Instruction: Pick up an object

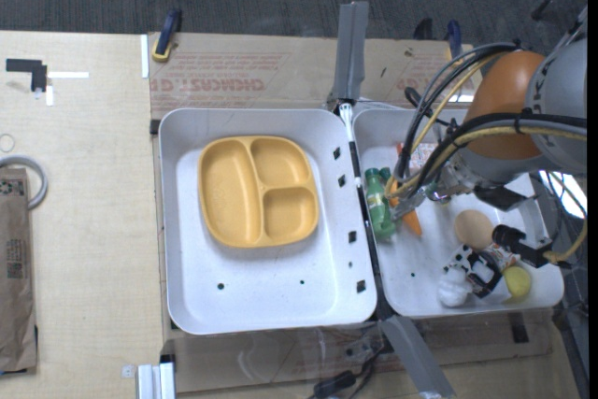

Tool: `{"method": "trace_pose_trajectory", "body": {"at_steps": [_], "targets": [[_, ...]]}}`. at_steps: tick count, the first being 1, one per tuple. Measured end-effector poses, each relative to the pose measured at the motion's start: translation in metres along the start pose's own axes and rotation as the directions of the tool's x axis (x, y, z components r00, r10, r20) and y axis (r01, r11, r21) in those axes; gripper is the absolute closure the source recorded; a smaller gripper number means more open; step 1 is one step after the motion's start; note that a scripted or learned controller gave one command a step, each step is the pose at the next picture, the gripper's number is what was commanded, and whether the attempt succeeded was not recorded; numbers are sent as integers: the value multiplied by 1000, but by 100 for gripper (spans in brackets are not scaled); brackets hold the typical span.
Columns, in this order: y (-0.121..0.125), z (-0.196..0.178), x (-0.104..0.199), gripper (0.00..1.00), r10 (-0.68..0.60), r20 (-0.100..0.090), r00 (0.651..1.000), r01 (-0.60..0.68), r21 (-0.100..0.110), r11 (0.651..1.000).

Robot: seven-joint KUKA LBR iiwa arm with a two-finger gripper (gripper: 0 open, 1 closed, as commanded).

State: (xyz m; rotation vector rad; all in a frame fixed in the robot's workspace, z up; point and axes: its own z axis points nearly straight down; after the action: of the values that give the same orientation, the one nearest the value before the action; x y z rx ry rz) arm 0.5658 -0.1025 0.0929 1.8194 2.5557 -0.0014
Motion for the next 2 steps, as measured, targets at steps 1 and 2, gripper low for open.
{"method": "trace_pose_trajectory", "body": {"at_steps": [1,2], "targets": [[-1,-10,-2,100,4,0,1000,-4,-1,1000],[-30,1,-40,100,-186,-3,983,186,0,983]]}}
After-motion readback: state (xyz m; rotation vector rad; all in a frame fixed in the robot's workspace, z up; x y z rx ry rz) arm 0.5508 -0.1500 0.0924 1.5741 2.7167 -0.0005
